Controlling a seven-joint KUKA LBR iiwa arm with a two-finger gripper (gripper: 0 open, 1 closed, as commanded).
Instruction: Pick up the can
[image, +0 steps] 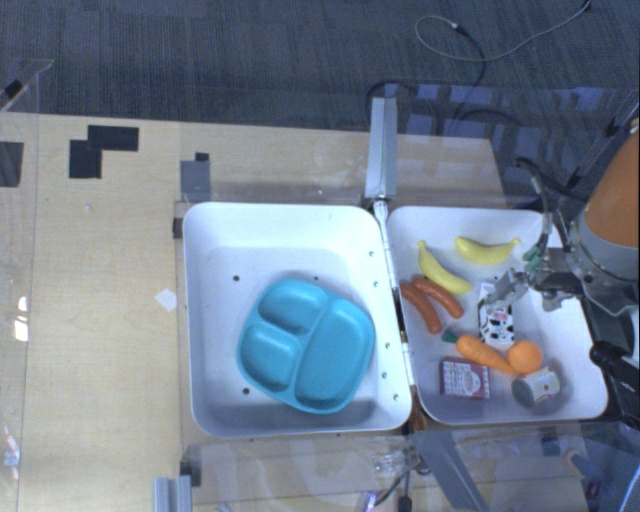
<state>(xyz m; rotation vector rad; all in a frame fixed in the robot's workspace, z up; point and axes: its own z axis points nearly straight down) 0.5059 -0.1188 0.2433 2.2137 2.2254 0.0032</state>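
Fingers (512, 284) hung over the right bin (590, 405), and I could not tell whether they were parted or clenched. I saw the grey cylindrical can (537, 386) lying on its side near that bin's front corner, well below them, beside a round orange (524, 356) and a carrot (484, 352). A glossy blue divided plate (306, 345) sat in the left bin (215, 330).

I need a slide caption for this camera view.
Gripper hovers over right bin; grey can lies untouched.
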